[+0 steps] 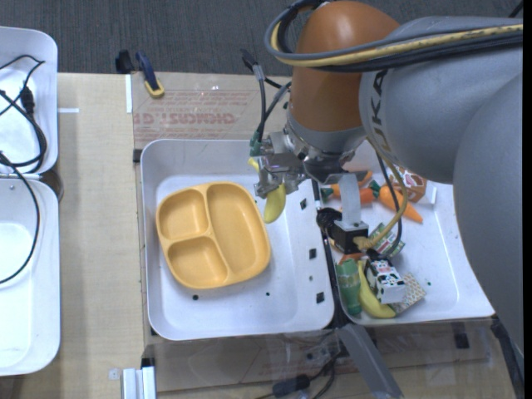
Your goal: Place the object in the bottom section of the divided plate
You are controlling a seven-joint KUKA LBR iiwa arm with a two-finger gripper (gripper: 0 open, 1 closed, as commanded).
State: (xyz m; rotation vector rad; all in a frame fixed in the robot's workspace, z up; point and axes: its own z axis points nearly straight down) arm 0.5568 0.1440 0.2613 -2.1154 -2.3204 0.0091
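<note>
A yellow divided plate (213, 233) with three sections lies in the left bin (224, 310), tilted a little. My gripper (274, 181) hangs just off the plate's upper right rim, above the bin floor. It is shut on a small yellow banana-like object (273, 204), which hangs down from the fingers beside the plate's large right section. The orange band and grey arm cover the area above and to the right of the gripper.
The right bin (453, 260) holds several toy foods: carrots (391, 198), a banana (370, 296), a green item (348, 289) and a small black-and-white carton (386, 281). Cables run from the wrist. A blue clamp (148, 73) sits on the cardboard behind the bins.
</note>
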